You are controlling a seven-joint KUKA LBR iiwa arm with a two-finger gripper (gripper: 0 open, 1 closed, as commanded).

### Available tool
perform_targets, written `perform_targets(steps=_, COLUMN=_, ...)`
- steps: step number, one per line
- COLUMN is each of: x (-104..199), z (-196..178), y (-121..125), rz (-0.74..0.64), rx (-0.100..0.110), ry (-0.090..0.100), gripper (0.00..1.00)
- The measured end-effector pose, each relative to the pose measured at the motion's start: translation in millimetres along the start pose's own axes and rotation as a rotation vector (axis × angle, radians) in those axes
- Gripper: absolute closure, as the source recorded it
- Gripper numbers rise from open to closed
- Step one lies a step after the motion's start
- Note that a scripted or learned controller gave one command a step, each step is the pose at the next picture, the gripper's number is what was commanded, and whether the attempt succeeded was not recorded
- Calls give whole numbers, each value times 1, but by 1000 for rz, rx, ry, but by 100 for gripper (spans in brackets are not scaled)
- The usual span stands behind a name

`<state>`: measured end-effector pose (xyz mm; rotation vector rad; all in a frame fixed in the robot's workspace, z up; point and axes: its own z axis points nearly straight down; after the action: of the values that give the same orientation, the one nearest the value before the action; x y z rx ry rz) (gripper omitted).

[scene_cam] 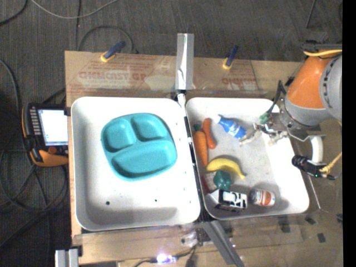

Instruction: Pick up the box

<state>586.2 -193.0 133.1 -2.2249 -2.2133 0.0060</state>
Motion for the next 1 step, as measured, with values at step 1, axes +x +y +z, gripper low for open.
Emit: perform_targets(steps=1, x=69, z=25, y=26, rz=-315, rx=-2, ry=1, gripper=0)
